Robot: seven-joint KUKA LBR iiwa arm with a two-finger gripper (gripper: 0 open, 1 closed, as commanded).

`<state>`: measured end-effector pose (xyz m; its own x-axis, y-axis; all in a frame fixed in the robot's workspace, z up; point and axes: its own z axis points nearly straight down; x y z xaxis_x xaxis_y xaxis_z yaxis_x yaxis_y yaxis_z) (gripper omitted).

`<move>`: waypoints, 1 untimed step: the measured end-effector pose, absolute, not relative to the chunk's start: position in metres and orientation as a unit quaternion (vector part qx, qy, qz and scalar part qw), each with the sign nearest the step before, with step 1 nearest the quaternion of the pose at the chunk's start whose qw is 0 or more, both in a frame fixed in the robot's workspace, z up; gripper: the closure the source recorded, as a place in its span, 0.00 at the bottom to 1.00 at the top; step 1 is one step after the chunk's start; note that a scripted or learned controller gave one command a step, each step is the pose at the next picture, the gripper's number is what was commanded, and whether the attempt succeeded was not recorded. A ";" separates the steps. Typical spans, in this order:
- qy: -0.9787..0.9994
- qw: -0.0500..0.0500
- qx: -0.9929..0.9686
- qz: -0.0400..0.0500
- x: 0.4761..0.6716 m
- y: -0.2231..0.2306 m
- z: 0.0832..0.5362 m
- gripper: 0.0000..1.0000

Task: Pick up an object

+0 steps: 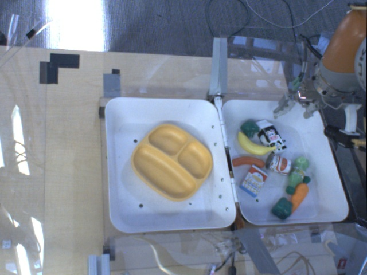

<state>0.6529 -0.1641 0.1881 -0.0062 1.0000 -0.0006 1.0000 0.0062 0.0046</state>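
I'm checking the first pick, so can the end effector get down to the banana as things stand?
Probably yes. The end effector hangs over the right bin's far edge, and the banana lies uncovered, though a small black-and-white toy touches its far side.

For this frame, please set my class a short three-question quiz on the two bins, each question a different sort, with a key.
1. True or false: the yellow divided tray lies in the left bin.
2. Which lies nearest the banana? A) carrot B) cow toy C) green block
3. Fill in: the claw hovers over the right bin's ____ edge.

Key: 1 true; 2 B; 3 far.
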 end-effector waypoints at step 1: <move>0.728 0.016 0.685 0.011 0.617 -0.171 0.118 0.00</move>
